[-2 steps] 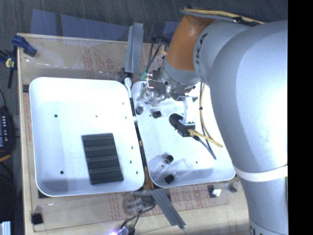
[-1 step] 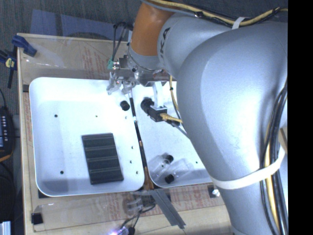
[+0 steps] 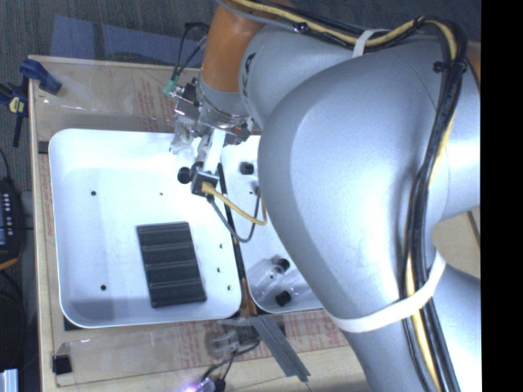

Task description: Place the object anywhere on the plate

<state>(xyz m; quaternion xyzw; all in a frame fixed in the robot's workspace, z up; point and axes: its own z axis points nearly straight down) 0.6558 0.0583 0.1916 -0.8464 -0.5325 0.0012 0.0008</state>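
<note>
1. Nearest the camera, at the near edge of the bench point(image 3: 98, 80), a grey metal bracket point(image 3: 278, 348) lies aslant just outside the bins.
2. The left bin point(image 3: 57, 219) stands just beyond it. A black ribbed slab point(image 3: 170, 265) lies flat on the bin's floor, in the near half and toward the right wall. It is rectangular, with raised bars running across it. Its near corner is close to the bin's near wall, and nothing touches it from above.
3. Beside it, the right bin point(image 3: 260, 300) is largely covered by the arm point(image 3: 351, 178). In the near left corner that shows, a small dark knob point(image 3: 283, 298) sits by a glassy, rounded shape that is too hidden to name.
4. The grey arm reaches in from the right and bulks over most of the right bin.
5. Farther back, the end effector point(image 3: 183, 141) hangs over the far right part of the left bin, close to its far rim. It is well apart from the ribbed slab. Whether it is released or clenched cannot be told from this angle, and no object is seen in its grasp.
6. Above it sits the orange band point(image 3: 225, 47) of the wrist.
7. Farthest, a blue clamp point(image 3: 38, 75) grips the bench's far left corner.
</note>
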